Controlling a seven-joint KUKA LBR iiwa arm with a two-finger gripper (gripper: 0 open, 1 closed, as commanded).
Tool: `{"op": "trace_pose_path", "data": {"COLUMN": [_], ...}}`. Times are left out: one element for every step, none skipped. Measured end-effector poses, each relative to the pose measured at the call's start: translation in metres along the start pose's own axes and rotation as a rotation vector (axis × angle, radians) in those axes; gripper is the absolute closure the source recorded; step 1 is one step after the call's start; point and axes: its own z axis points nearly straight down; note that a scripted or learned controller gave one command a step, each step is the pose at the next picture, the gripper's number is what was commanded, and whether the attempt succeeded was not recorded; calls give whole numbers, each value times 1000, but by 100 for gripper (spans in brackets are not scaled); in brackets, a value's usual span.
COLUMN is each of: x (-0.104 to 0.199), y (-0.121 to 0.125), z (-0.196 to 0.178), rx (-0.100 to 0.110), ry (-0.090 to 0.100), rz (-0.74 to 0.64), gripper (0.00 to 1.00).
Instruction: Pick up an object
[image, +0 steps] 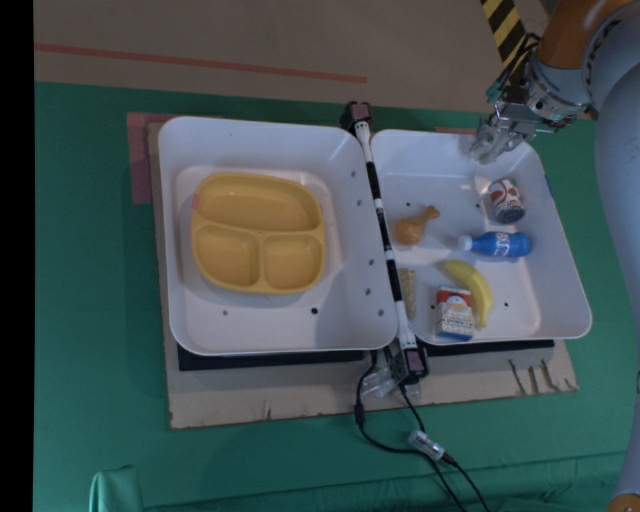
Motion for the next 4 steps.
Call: {"op": "trace_pose_path", "data": {"x": [-1,16,66,121], "y": [0,0,0,0], "z": [-57,-106,-149,-158], "rx": [-6,-6,-6,-4], "ry": [-1,0,3,4], "rz": [2,1,0,1], "gripper": [100,100,100,100]}}
